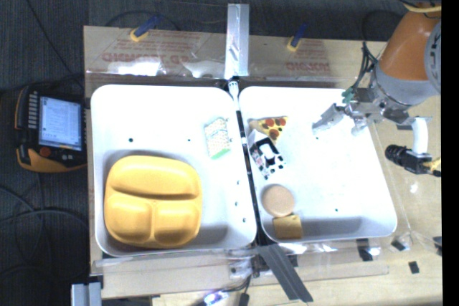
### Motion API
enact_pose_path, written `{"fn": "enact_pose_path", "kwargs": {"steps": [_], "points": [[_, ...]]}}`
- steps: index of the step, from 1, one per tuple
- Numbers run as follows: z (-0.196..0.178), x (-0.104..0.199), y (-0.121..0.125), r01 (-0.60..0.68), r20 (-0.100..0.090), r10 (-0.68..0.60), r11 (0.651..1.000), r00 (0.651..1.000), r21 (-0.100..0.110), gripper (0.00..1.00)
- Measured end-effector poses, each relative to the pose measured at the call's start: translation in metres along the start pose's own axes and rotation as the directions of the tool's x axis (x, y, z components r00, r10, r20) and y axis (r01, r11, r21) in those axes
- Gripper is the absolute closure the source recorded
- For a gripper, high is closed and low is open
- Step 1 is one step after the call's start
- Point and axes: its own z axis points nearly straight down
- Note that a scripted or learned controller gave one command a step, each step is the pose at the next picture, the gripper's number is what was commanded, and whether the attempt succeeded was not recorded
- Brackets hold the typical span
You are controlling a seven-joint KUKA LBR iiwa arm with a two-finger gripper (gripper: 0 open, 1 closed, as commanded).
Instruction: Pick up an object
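Observation:
My gripper (pixel 340 124) hovers over the upper right part of the right bin (pixel 358 175), open, with nothing between its fingers. To its left along the bin's left side lie a pizza-slice toy (pixel 269 125), a black-and-white object (pixel 266 155), a round tan disc (pixel 278 199) and a brown block (pixel 287 226). All of them sit apart from the gripper. The left bin (pixel 143 118) holds a large yellow bread-shaped object (pixel 152 198) and a small green-and-white packet (pixel 216 137).
A metal divider (pixel 244 154) runs between the two bins. A handheld pendant with a lit screen (pixel 54 127) sits left of the bench. Plastic sheeting and clamps (pixel 179 54) lie behind the bins.

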Motion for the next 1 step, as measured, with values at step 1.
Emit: {"fn": "enact_pose_path", "kwargs": {"steps": [1], "points": [[-0.0206, -0.0004, 0.0158, 0.118, 0.006, -0.118, 0.993, 0.993, 0.000, 0.00]]}}
